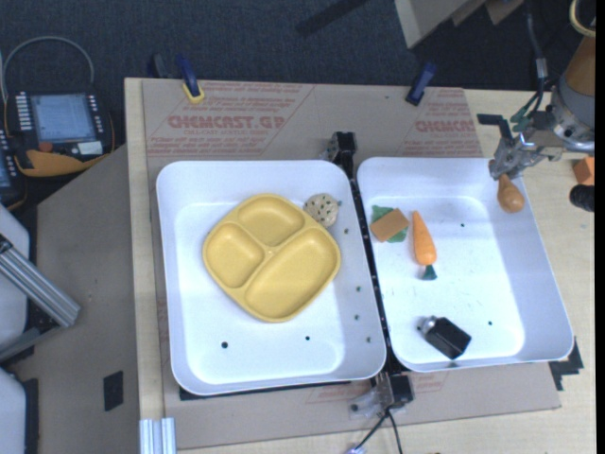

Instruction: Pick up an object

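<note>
One fixed camera looks down at a slant from above the worktop (284, 112), far enough off to take in both white bins (189, 348) side by side, the worktop's far edge, and the dark floor (236, 17) beyond it.

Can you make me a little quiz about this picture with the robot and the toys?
1. True or false: the yellow plate lies in the left bin.
2. What lies right beside the carrot in the right bin? A) a sandwich piece B) a spoon C) a ball
3. What small thing touches the plate's upper edge?

Key: 1 true; 2 A; 3 the cookie.
</note>
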### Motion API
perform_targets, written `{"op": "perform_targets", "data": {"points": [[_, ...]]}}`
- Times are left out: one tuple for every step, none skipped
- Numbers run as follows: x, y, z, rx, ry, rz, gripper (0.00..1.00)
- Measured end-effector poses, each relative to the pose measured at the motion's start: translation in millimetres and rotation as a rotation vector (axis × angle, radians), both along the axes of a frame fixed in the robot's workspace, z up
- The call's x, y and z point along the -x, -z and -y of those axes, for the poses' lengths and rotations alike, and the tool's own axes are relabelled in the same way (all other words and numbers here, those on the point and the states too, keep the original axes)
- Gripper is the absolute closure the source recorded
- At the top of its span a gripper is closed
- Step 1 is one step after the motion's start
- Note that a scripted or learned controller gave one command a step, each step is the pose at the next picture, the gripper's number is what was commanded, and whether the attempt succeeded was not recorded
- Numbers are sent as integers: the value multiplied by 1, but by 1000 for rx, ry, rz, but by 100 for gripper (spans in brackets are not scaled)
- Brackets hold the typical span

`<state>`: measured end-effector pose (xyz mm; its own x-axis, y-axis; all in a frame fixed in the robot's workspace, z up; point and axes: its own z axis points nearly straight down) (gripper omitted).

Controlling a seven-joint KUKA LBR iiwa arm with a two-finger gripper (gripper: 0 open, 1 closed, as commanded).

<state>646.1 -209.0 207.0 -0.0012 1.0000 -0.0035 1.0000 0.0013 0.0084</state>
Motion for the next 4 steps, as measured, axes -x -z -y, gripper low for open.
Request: {"op": "perform_targets", "data": {"points": [[-1, -19, 0, -1, 0, -3, 100], [3, -11, -53, -6, -4, -11, 100], [16, -2, -107, -6, -4, -12, 100], [22, -9, -153, -6, -4, -10, 100]]}}
